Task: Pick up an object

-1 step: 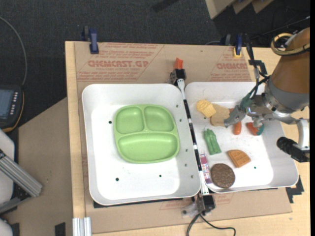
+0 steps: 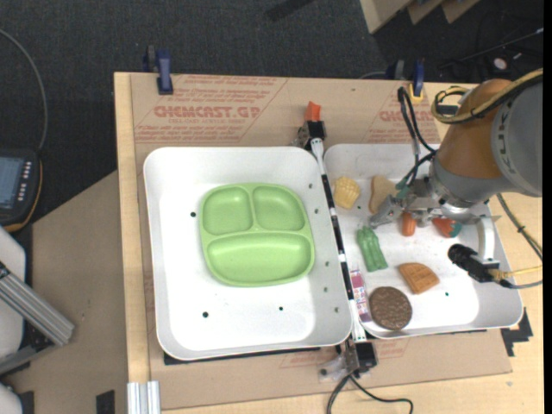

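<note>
The gripper [image 2: 420,216] is hovering over a small orange carrot-like piece [image 2: 408,225]; finger state is staying unclear.

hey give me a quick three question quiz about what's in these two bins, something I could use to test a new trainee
1. True or false: the green divided plate lies in the left bin.
2. Which item sits nearest the right bin's front edge? A) the round brown cookie B) the green bar C) the yellow piece
3. Fill in: the gripper is over the ____ bin.

Key: 1 true; 2 A; 3 right.
</note>
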